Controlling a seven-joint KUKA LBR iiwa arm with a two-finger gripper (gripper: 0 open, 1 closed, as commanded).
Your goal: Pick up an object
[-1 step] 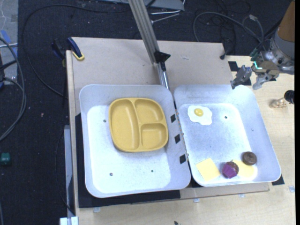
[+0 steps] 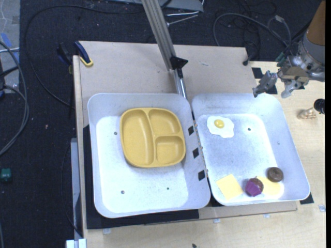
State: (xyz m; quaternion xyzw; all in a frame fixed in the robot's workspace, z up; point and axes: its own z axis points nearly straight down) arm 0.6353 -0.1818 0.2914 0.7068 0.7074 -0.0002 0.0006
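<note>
Fried egg [image 2: 221,126], a toy piece, lies flat in the right bin [image 2: 289,138] near that bin's far left corner, well apart from the yellow square slice [image 2: 229,186], the purple round piece [image 2: 253,186] and the brown round piece [image 2: 274,174], which are grouped along the bin's near edge. Gripper [image 2: 277,85] hangs above the right bin's far right corner with its two fingers spread apart and nothing between them. Left bin [image 2: 103,159], just beside the right bin, holds a yellow divided plate [image 2: 153,137] lying flat.
</note>
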